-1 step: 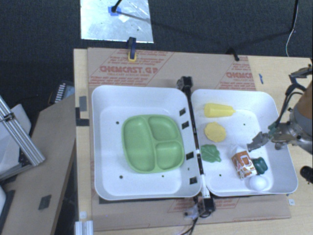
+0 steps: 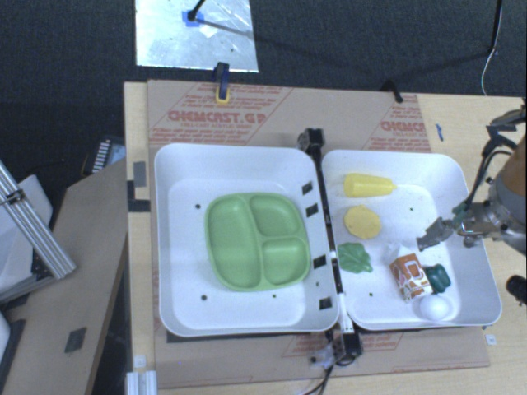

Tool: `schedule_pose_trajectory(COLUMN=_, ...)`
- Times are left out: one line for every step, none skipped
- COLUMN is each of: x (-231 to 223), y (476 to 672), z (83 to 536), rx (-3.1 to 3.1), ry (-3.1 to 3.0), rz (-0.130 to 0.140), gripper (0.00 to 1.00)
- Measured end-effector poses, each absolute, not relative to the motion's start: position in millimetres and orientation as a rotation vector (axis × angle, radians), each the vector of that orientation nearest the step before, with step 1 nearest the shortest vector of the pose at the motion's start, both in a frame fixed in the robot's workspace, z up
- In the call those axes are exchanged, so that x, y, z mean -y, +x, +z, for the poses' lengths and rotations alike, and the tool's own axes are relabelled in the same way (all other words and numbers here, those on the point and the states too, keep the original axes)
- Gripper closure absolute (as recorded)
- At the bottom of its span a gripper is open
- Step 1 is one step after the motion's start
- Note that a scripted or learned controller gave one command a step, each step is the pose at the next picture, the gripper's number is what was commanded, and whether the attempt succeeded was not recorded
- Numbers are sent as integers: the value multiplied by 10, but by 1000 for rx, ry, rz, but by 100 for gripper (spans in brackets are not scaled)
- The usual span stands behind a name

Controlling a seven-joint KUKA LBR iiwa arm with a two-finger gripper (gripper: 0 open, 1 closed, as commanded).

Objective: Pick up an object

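The right bin (image 2: 449,171) holds several small objects. A yellow corn-shaped piece (image 2: 368,186) lies at its back, with a round yellow piece (image 2: 362,221) just in front of it. A green leafy piece (image 2: 355,257) sits by the divider. Near the front are an orange and white carton (image 2: 409,276), a dark green object (image 2: 438,277) touching it, and a white ball (image 2: 434,307). My gripper (image 2: 436,233) hangs over the bin's right half, above and behind the carton, with nothing visibly held.
The left bin (image 2: 177,179) holds a green divided plate (image 2: 254,241). A black divider (image 2: 323,220) with clips runs between the bins. Both bins rest on a cardboard sheet (image 2: 247,113). A yellow clamp (image 2: 222,85) stands at the back.
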State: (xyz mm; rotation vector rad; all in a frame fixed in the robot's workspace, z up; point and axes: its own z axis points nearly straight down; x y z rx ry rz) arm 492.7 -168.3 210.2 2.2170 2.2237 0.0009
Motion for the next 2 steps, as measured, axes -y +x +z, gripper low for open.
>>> schedule_pose_trajectory(x=1669, y=5034, z=1575, rx=-2224, ry=2220, rz=0, gripper=0)
schedule_pose_trajectory(x=1643, y=5055, z=1151, rx=-2225, ry=2222, rz=-1, gripper=0)
